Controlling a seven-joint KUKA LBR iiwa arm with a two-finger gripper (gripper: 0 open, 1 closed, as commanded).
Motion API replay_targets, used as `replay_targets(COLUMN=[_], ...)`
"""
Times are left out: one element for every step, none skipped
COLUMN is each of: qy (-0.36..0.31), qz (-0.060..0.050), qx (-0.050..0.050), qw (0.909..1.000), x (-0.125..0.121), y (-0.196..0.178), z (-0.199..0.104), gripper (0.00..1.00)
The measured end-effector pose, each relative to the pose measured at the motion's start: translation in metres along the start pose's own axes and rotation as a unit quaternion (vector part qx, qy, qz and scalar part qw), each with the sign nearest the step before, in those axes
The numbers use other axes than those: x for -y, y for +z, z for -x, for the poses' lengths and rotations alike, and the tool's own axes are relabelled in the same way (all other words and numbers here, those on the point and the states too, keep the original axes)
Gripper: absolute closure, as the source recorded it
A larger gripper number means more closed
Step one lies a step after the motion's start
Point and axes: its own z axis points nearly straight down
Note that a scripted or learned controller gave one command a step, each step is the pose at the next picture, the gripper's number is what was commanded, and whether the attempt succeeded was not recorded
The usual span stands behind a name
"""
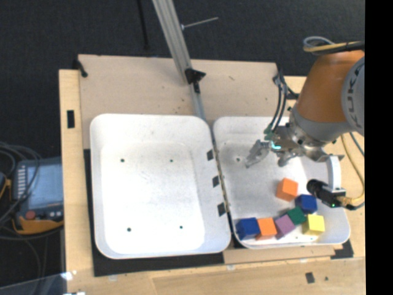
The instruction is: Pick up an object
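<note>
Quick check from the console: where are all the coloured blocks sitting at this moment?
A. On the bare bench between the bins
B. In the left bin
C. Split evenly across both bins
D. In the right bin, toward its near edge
D. The orange block, blue block, purple block, green block and yellow block all lie in the right bin, clustered toward its near edge.

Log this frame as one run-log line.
arm: over right bin | gripper: open, holding nothing | blocks: in right bin, untouched | left bin: no blocks
</note>
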Motion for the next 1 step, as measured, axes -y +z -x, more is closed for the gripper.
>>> replay_targets(qy=[0.001], qz=[0.003], qx=[0.0], qw=[1.0], x=[-0.0009], y=[-0.0023], z=[0.0002], gripper=[0.0])
